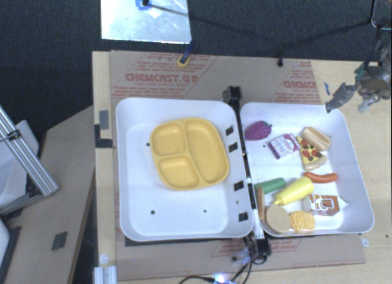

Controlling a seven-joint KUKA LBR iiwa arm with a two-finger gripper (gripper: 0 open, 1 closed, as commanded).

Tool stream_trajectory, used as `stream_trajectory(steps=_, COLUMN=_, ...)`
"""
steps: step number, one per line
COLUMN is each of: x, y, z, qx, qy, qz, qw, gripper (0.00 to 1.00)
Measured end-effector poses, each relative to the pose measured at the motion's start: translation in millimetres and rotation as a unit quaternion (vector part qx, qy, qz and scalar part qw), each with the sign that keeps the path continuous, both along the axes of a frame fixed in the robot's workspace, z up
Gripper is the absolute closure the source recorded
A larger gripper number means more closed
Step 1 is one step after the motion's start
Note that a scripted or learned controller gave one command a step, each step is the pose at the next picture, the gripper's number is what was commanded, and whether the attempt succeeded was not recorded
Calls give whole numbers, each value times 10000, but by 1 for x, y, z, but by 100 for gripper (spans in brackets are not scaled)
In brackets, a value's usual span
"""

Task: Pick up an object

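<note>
Camera view: nothing picked yet, every candidate object lies loose in the right bin [358, 172], none lifted, so approach, descent, grasp and lift all look left to do. Right bin contents: purple grape-like piece [258, 130] near the top left corner, small red-and-white packet [282, 146] just right of it, hot dog bun [315, 137] and pizza slice [312, 156] touching toward the right wall, orange sausage [321, 177] below them, green piece [269, 185] beside a yellow squeeze bottle [293, 191], white-and-orange carton [324, 204], tan round cookie [276, 219] and yellow corn-like piece [302, 220] along the bottom edge. Items crowded, several touching. Left bin [131, 154] holds a yellow three-compartment tray [188, 153], compartments bare. Gripper [352, 98] sits at the right edge, above and outside the right bin's top right corner, well apart from all objects; fingers look spread, nothing between them.
</note>
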State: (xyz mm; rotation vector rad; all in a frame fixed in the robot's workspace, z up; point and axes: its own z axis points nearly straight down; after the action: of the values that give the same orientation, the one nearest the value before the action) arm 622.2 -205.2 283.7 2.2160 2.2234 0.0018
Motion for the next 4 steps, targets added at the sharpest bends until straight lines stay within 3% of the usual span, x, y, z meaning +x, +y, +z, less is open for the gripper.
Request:
stream_trajectory(steps=1, x=-2, y=1, z=-42, qx=2, qy=15, qz=-7, qw=10000, gripper=0)
stream_trajectory(steps=3, x=10, y=0, z=-162, qx=1, qy=7, qz=-5, qw=10000, gripper=0)
stream_trajectory(steps=4, x=13, y=0, z=-194, qx=2, qy=-17, qz=4, qw=10000, gripper=0)
